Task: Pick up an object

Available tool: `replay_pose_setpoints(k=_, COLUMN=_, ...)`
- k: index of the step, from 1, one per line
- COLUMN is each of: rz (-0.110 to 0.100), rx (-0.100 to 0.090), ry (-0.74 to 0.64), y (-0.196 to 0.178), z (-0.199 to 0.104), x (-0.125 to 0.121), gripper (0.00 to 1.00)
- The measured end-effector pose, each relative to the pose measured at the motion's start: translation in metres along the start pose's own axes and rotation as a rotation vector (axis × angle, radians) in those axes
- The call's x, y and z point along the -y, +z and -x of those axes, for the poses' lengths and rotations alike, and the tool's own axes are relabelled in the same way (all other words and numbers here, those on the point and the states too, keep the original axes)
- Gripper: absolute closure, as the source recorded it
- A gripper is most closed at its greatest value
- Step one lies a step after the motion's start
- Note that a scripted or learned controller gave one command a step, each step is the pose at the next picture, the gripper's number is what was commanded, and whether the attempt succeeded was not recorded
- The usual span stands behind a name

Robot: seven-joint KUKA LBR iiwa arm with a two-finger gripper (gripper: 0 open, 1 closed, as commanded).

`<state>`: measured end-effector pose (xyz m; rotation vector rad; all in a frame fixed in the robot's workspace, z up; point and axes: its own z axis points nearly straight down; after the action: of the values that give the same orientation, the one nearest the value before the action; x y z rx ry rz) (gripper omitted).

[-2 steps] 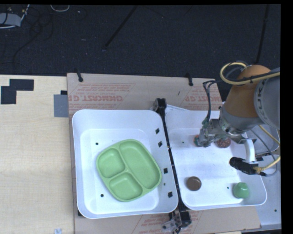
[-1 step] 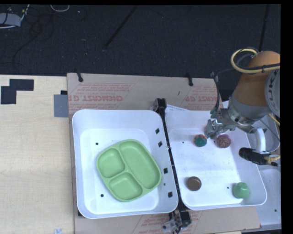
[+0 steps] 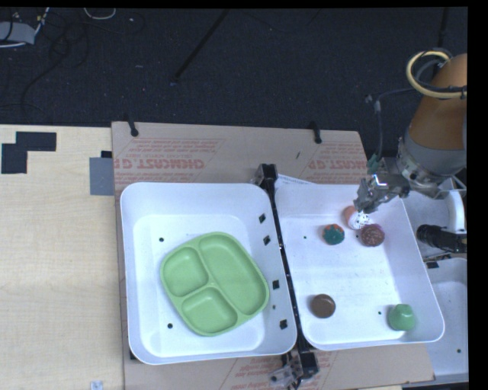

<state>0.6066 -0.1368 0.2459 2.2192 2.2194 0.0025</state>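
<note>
Pink ball (image 3: pixel 351 216) lies under the gripper (image 3: pixel 367 207); finger state cannot be told. Crowded close by: teal ball (image 3: pixel 333 234), maroon disc (image 3: pixel 372 236).

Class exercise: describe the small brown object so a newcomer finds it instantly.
Take the right-hand white bin. Along its near side lie two small things: the brown round piece sits toward the divider, the green one in the corner. It is smooth, dark brown and alone.

Robot lab: two white bins (image 3: pixel 145 228) on cardboard-topped bench (image 3: pixel 229 156), loose cables (image 3: pixel 99 11) on dark floor behind.
</note>
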Motion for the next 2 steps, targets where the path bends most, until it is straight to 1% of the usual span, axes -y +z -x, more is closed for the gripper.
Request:
replay_pose_setpoints(k=1, rz=-0.008, rx=-0.003, ry=-0.003, y=0.012, z=-0.054, x=0.008, gripper=1.0)
replay_pose_setpoints(k=2, rz=-0.008, rx=-0.003, ry=-0.004, y=0.02, z=-0.114, x=0.013, gripper=1.0)
